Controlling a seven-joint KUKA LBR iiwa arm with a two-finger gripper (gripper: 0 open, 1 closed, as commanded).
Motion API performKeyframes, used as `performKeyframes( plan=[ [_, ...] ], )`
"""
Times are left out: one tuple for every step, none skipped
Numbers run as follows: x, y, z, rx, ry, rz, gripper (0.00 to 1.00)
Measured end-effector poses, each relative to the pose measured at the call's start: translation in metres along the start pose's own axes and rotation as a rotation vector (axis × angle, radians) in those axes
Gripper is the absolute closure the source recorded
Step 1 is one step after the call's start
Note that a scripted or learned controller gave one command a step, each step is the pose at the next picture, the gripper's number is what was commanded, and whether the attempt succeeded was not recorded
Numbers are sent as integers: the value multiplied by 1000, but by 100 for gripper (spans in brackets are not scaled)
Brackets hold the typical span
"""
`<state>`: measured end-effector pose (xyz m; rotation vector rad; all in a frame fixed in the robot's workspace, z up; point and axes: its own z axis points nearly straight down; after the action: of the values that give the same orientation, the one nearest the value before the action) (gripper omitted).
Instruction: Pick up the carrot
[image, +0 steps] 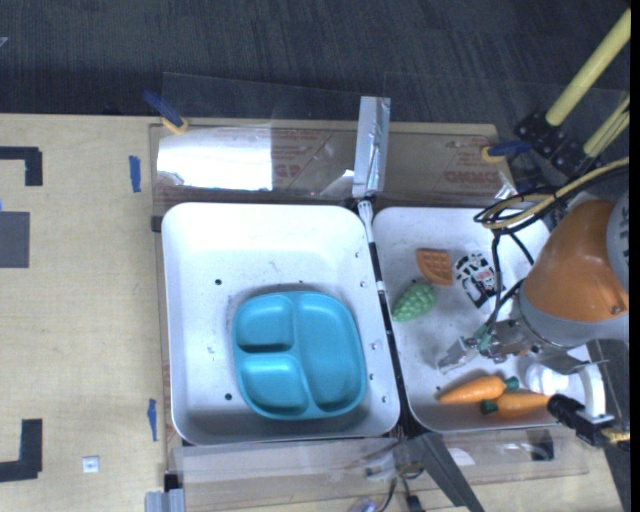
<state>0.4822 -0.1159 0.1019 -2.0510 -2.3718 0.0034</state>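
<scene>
Hand (462, 352) hovers in right bin (425, 228), just above carrot (472, 390); fingers look narrow, gripping nothing. Second carrot (522, 404) lies beside it. Blue tray (298, 352) sits in left bin (260, 240).

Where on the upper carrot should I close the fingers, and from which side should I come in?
Probably across the thick middle of the upper carrot, coming straight down. It lies flat, pointing left, so the fingers should straddle its width. A second carrot lies close beside its right end, so stay left of that. The gripper hangs just above.
</scene>
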Motion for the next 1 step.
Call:
performKeyframes(
  plan=[
    [2, -2, -23, -7, -5, -271, 0]
  ],
)
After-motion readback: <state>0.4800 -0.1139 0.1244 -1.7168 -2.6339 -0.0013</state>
